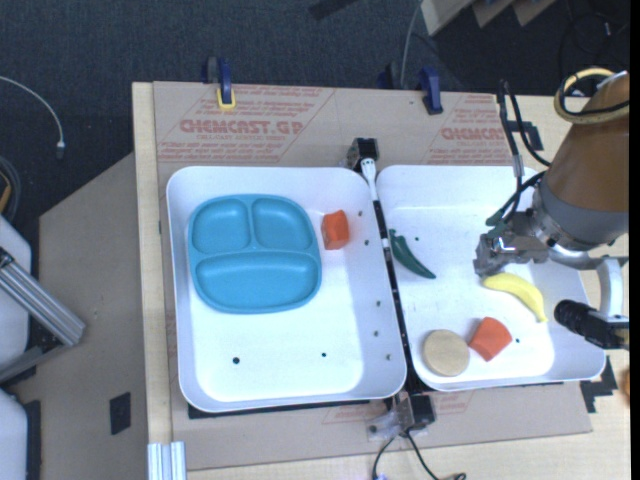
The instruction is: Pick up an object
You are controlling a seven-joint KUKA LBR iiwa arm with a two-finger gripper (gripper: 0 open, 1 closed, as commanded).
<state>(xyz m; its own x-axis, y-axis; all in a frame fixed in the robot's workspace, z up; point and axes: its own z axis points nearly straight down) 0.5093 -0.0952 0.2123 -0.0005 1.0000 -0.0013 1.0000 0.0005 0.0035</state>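
In the right bin (450, 198) lie a yellow banana (518, 293), a red-orange block (490, 338), a tan round disc (446, 353) and a dark green pepper-like piece (409, 256). My gripper (494, 258) hangs low over that bin, just above and left of the banana's upper end. Nothing shows between its fingers. The left bin (290, 358) holds a blue divided plate (255, 253) and a small orange object (336, 229) beside it.
The arm (590, 183) reaches in from the right over the right bin's far right side. A black divider with clamps (365, 154) runs between the bins. Cables hang near the bin's upper right corner.
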